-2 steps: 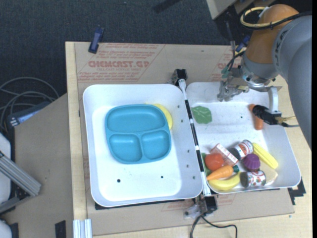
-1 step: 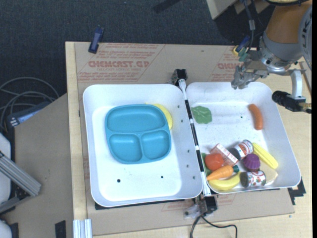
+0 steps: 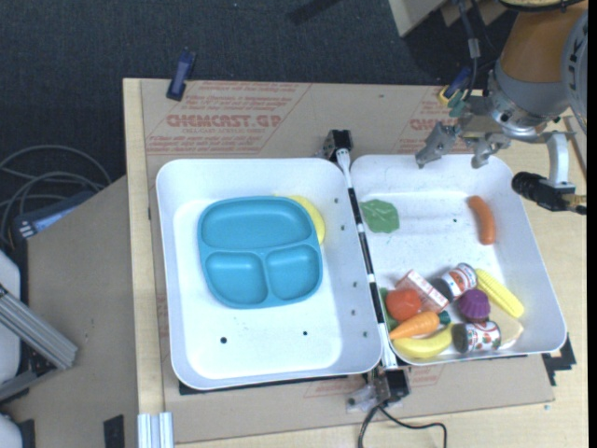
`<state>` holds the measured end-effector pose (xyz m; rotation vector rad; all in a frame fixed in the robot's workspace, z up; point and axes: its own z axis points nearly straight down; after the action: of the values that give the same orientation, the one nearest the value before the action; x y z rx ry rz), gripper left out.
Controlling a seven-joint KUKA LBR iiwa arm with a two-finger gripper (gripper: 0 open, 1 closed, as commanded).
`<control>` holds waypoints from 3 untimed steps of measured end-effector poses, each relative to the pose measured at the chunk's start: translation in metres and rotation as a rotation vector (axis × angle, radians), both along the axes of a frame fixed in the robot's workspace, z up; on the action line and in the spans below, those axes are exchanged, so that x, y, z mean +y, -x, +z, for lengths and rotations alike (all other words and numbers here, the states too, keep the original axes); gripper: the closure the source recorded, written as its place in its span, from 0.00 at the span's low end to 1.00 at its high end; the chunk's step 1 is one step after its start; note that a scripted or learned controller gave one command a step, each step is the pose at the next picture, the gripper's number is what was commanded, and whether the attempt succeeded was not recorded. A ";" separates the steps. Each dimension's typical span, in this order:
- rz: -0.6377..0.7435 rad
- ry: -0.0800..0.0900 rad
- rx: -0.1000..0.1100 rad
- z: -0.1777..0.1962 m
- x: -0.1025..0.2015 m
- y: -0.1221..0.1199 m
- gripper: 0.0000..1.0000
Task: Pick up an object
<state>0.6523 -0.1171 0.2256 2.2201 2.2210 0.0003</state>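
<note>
Camera view shows the claw (image 3: 459,152) spread apart at the right bin's (image 3: 536,250) far edge, so it could bump that wall and grab nothing.

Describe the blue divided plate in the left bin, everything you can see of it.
The blue plate is a light blue, rounded-rectangle tray that looks like moulded plastic, with three compartments: one wide across the far side and two smaller ones on the near side. All three look bare. It lies flat, right side up, on the floor of the left bin, slightly rotated. A yellow object peeks out from under its far right corner, touching it.
</note>
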 end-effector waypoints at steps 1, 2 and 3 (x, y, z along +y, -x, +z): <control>-0.002 0.001 0.003 -0.041 -0.065 0.118 0.00; 0.000 0.000 0.000 -0.088 -0.083 0.053 0.00; 0.005 -0.010 0.001 -0.141 -0.101 0.018 0.00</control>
<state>0.6343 -0.2179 0.0843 2.2207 2.2319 0.0104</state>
